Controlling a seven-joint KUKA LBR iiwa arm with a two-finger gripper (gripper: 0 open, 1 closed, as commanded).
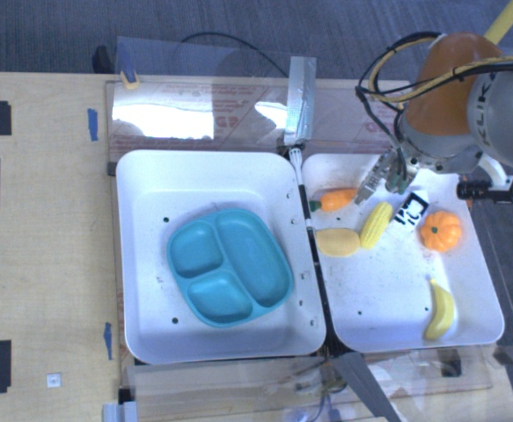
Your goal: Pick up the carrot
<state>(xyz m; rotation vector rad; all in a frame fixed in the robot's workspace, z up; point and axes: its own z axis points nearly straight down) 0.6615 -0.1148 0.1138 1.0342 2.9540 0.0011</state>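
The gripper (372, 185) hangs low over the far part of the right bin (388, 306), its metal fingers (368, 186) slanting down toward the carrot (335, 201); whether they stand apart or together cannot be told from this angle, and nothing is seen between them. The carrot lies just beside the fingertips, on the side toward the divider between the bins, close against the right bin's far left corner, so the bin wall hems it in on two sides. It is a short orange piece with a small green tip at the end pointing toward the divider. Just nearer than the carrot lies a pale yellow potato-like piece (338, 241), and a corn cob (376, 223) leans beside that, almost under the gripper. A black-and-white tag (409, 209) sits past the corn cob, and an orange pumpkin (441, 231) lies beyond it near the right wall. A banana (441, 311) rests well apart from the carrot, by the near right corner. The middle and near floor of the right bin lie open. In the left bin (150, 200), across the divider from the carrot, sits a blue divided tray (230, 266).
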